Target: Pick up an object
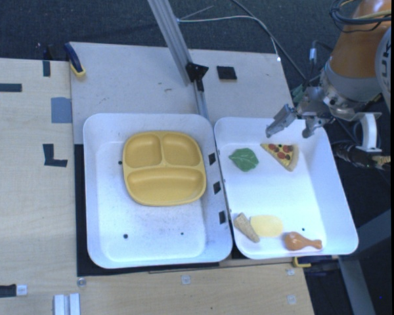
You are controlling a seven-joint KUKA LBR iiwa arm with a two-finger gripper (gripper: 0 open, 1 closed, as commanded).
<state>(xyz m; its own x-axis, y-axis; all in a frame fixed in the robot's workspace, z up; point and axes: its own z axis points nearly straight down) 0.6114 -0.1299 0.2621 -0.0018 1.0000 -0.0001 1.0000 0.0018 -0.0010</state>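
Observation:
My gripper hangs above the back of the right bin, its two fingers spread open with nothing between them. Just below it lies a toy pizza slice. To the left of the slice sits a green leaf. At the front of the same bin lie a tan wafer-like piece, a pale yellow disc and an orange chicken drumstick.
The left bin holds a yellow divided plate. A slanted metal pole rises behind the bins. Cables trail along the right side near the arm.

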